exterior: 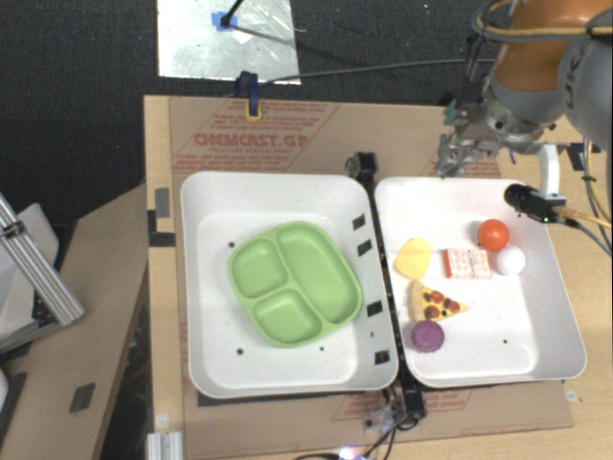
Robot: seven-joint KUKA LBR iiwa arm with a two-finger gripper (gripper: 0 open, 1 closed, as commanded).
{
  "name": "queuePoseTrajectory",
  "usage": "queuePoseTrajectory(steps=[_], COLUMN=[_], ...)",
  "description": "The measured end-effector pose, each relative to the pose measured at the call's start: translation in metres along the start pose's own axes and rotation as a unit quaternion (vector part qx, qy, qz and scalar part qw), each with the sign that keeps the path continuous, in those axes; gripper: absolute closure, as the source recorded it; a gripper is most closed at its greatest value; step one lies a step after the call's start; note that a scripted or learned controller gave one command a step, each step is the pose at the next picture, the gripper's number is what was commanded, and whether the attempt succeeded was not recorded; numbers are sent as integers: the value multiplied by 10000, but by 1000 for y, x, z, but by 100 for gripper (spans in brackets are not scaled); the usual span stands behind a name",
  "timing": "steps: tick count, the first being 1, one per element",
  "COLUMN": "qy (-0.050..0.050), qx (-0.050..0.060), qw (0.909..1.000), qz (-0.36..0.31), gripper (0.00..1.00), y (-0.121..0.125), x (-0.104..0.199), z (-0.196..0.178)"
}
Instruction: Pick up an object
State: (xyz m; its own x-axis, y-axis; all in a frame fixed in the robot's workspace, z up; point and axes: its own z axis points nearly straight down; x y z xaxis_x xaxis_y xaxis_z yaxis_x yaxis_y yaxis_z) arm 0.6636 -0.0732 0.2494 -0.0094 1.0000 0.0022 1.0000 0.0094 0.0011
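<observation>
Divided tray (293,283) in left bin (206,209); toy foods (450,276) (clustered) in right bin (546,353).

Grey arm (584,65) with orange band, looped cables, metallic claw (458,156).

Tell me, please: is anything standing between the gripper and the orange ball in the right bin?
Nothing visible does. The gripper hangs over the right bin's far rim, and bare white floor lies between it and the orange ball. The white ball sits beyond.
</observation>
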Motion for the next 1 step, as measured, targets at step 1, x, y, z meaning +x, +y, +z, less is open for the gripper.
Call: queuePoseTrajectory(steps=[1], qy=[-2], qx=[2], qw=[10000], qz=[-2], gripper=[100], y=[-11], x=[59], z=[1])
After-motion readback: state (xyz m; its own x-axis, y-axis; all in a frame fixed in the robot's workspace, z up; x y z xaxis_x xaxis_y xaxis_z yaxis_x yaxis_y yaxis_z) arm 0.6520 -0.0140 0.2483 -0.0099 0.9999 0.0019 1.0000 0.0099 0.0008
